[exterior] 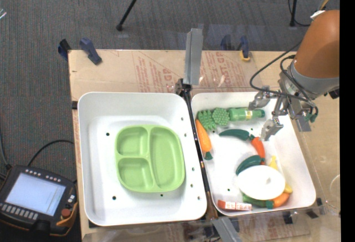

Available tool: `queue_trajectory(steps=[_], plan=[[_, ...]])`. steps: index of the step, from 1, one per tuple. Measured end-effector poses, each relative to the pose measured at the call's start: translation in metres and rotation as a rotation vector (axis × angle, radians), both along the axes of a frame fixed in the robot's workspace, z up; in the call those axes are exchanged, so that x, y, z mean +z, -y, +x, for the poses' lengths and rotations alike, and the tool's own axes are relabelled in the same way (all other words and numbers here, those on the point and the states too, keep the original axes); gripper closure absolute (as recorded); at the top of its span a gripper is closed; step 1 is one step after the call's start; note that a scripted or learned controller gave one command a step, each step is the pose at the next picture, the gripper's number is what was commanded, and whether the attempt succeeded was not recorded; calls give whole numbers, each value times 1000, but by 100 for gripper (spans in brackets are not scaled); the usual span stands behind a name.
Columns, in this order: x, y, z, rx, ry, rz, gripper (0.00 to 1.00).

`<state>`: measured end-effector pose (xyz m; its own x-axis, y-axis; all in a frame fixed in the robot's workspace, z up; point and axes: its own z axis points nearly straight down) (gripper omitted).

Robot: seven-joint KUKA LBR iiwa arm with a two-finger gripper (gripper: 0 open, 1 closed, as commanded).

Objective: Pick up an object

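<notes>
Camera view: tool [266, 114] open, empty, over far right of right bin [306, 171], just above toy cucumber [235, 134] and carrot [258, 146].

A rounded orange band [320, 41] is seen on the arm [316, 71], with a grey collar beneath it. Below the collar, the wrist is built of grey metal blocks and brackets. The end effector [264, 115] is formed by two pale grey fingers [257, 100]. A thin black cable [266, 69] is looped beside the wrist.
</notes>
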<state>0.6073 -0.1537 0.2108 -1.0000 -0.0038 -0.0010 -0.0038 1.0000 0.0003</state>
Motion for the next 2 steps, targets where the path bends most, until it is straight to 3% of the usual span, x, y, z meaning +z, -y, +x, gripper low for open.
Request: queue_trajectory(steps=[1,2], plan=[[-126,23,-37,-109,-4,2,0],[-128,23,28,43,-19,3,0]])
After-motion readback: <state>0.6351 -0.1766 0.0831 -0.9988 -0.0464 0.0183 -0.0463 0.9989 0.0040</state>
